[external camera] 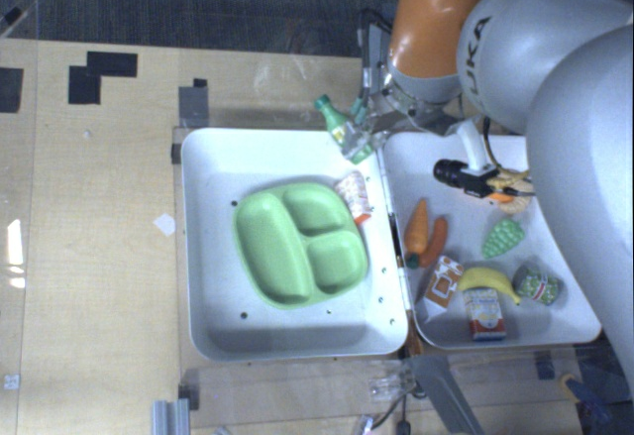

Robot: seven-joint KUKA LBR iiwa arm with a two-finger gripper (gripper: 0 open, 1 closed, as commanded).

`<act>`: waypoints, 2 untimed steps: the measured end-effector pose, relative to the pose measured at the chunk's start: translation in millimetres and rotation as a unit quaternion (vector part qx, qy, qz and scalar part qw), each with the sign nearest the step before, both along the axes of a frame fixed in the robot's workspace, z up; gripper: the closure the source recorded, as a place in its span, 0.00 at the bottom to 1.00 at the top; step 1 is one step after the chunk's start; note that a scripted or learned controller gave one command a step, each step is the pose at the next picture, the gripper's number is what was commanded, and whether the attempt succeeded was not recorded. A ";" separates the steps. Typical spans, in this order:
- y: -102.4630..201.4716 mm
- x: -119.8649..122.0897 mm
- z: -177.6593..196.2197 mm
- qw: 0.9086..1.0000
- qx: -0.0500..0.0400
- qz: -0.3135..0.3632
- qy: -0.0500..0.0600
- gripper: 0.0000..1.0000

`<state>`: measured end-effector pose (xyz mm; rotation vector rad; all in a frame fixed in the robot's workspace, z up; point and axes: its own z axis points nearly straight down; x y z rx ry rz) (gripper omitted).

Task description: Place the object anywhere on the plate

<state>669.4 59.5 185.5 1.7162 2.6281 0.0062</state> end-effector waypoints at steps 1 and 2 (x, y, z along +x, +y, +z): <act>46.5 -57.0 35.6 0.997 0.000 0.072 -0.001 1.00; 15.6 -78.2 43.7 0.999 0.000 0.040 0.000 1.00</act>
